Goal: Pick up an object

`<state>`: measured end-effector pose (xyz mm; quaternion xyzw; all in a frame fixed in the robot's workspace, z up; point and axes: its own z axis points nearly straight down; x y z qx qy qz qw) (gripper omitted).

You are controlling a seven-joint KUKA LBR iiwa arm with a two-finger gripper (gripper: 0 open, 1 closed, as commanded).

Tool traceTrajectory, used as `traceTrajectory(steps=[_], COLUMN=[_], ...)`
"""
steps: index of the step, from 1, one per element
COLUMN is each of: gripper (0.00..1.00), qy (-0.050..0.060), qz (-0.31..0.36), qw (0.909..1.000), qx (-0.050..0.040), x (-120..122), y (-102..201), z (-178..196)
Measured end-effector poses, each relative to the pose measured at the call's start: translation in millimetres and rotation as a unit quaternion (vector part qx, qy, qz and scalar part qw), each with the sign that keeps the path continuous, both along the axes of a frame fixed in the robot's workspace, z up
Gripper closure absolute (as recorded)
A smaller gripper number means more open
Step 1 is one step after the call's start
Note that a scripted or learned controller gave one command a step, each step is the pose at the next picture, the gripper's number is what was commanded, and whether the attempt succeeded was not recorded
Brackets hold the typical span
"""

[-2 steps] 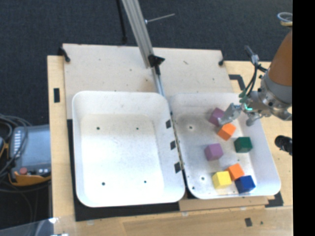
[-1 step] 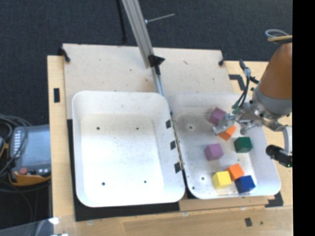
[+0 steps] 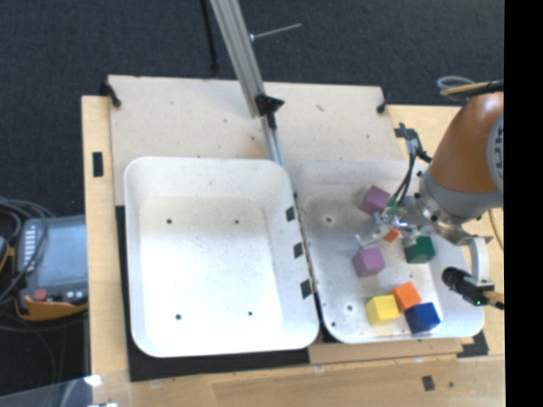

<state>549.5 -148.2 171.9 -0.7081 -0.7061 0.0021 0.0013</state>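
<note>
Blocks [image 3: 368, 261] partly hidden under arm [image 3: 462, 164].

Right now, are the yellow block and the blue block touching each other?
Apart. The camera view shows a strip of white bin floor between the yellow block and the blue block; the orange block sits behind that gap.

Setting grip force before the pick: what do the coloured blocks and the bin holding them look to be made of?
Yellow block, blue block, orange block, purple blocks: matte, evenly coloured cubes with soft edges and no glare, likely foam or painted wood; the view cannot settle which. Right bin: smooth white moulded plastic, judging by rounded corners and a faint sheen.
</note>
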Motion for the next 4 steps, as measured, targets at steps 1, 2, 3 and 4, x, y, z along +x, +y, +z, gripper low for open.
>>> traceTrajectory(steps=[1,2,3,4], gripper=[0.0,1.0,1.0,1.0], qy=[0.0,-0.005,-0.005,-0.006], qz=[0.0,-0.004,0.001,0.003], qw=[1.0,1.0,1.0,1.0], qx=[-0.0001,0.0013,0.0001,-0.0002], x=[3.6,5.4,12.0,19.2], y=[0.7,1.5,-2.7,-2.8], z=[-61.9,-48.0,-3.0,59.8])
